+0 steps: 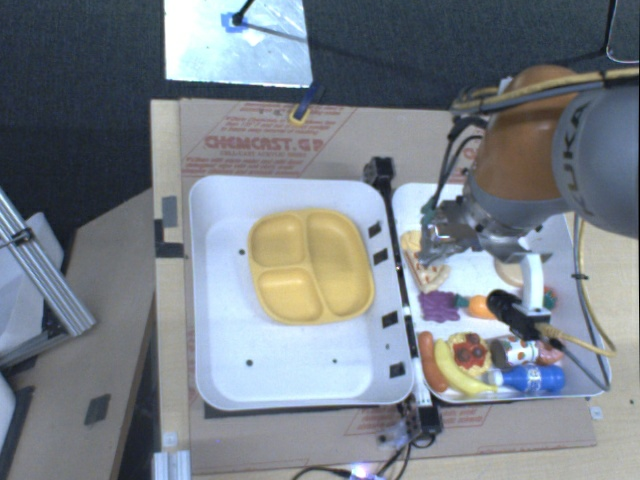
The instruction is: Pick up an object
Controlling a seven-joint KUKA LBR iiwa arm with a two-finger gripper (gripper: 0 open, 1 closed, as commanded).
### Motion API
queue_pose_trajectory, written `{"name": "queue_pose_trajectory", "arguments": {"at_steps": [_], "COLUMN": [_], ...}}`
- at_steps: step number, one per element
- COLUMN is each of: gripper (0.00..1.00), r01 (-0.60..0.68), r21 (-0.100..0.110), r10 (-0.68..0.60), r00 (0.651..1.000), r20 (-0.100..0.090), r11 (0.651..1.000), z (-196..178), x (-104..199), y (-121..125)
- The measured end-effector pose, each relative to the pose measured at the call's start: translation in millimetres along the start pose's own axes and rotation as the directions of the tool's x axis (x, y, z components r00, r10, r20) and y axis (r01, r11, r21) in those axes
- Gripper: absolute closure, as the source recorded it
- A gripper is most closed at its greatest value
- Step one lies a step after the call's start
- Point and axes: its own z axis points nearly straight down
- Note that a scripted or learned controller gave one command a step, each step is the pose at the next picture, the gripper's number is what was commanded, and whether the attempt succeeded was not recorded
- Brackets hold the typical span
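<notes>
Grey KUKA arm (530,158) w/ orange band, in from right, bent over right-hand shallow white bin (408,200). Two-finger gripper (437,246) low at that bin's upper-left part, right over flat pizza-slice toy (428,270), tan w/ red topping. Grip wide or narrow: can't tell from this angle. Touching the slice or just above it: can't tell either.

Other toys in same bin:
- purple grape-bunch toy (440,306) just below the slice
- small orange rounded toy (481,307) beside grapes, to their right
- pale tan round piece (510,271) right of gripper, partly hidden
- red sausage-shaped toy (428,351) by bin's left wall, lower part
- yellow plastic banana (455,370) next to it, curved along the bottom
- red-and-yellow lumpy toy (468,349) touching banana
- blue plastic bottle (525,379) on its side along lower rim

Left-hand shallow white bin (220,298): yellow three-compartment plastic plate (305,266) flat near the middle, a bit toward the far end.

Both bins side by side on brown cardboard sheet (260,140) w/ red print. Silvery square sheet (238,25) well apart, on dark floor beyond the bench.
</notes>
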Motion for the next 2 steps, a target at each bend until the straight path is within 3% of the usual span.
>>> {"name": "queue_pose_trajectory", "arguments": {"at_steps": [2], "gripper": [1.0], "r01": [-0.001], "r21": [-0.006], "r10": [0.001], "r00": [1.0], "r20": [0.001], "r11": [1.0], "z": [-10], "x": [22], "y": [-10]}}
